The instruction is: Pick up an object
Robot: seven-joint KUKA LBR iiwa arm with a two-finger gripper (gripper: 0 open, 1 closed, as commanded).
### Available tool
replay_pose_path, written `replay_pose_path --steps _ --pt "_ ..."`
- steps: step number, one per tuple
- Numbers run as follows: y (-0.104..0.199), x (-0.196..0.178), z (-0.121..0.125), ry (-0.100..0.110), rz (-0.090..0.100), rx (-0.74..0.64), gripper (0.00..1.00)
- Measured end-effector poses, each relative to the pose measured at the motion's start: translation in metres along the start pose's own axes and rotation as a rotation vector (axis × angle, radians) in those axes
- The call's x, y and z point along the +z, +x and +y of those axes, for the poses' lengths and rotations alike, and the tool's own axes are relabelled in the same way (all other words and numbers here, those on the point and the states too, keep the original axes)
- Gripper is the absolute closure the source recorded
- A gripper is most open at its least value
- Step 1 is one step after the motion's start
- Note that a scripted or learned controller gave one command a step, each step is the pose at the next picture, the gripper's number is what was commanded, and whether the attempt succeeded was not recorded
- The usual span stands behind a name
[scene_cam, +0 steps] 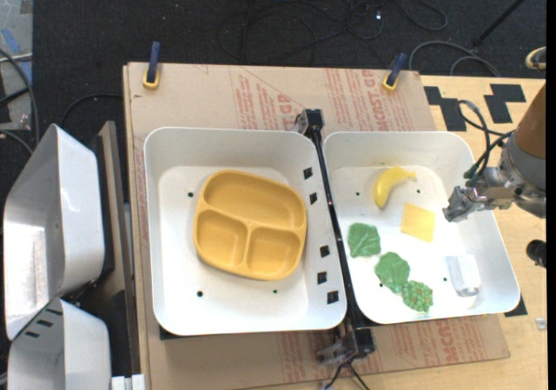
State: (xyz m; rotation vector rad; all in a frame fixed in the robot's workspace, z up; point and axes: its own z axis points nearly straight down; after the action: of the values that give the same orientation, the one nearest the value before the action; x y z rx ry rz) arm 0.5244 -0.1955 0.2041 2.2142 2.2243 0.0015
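The right bin (439, 147) holds a yellow banana (389, 184), a yellow cheese-like square (419, 222), three green leafy pieces (364, 240) (393, 270) (418, 295), and a small translucent white piece (463, 274). My gripper (458, 205) hangs over the bin's right side, just right of the yellow square and above the white piece. Nothing shows between its tips.
In the left bin (169, 206) lies a yellow divided plate (250, 224). A black divider (326, 206) runs between the bins. Grey tubs (48, 223) stand at the far left. Clamps (153, 67) (395, 71) hold the cardboard base.
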Motion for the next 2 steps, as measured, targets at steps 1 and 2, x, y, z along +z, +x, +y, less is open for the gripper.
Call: replay_pose_path --steps 1,2 --pt "0.002 -0.059 0.009 0.000 -0.001 -0.001 1.00" --pt "0.059 -0.043 0.017 0.007 0.004 -0.004 1.00"
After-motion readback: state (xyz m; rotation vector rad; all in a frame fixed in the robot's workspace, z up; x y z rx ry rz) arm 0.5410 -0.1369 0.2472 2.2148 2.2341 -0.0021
